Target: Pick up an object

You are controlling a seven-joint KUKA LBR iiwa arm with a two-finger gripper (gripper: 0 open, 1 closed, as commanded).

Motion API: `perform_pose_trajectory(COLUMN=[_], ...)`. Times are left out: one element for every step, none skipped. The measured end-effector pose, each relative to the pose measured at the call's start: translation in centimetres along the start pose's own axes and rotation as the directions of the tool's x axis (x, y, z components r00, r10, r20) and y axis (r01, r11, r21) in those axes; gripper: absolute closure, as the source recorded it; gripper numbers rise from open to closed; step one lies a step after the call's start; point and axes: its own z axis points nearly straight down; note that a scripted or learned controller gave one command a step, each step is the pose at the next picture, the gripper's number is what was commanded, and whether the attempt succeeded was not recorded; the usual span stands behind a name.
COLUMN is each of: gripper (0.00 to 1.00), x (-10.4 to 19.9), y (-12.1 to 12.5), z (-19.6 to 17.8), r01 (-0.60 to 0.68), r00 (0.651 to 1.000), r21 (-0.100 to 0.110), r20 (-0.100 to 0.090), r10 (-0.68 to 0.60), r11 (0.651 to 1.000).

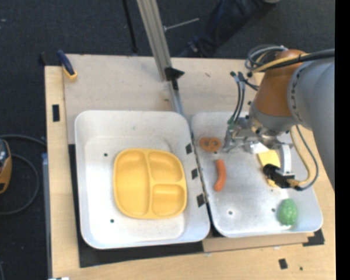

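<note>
The hand, its grip unclear, hangs beside a cookie and an orange hotdog.

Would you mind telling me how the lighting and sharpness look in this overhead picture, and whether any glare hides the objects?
Camera view: lighting is even and soft; the white bins look bright but not blown out; no glare hides the yellow divided tray, the orange sausage-shaped toy or the green ball; the whole picture is slightly soft, so the gripper lacks detail.
</note>
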Motion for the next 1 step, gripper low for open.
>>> perform_pose_trajectory(gripper=[1.0], x=[0.85], y=[0.14], z=[-5.58], r01=[0.01], r00=[1.0], r21=[0.02], r20=[-0.006], r10=[-0.01], r11=[1.0])
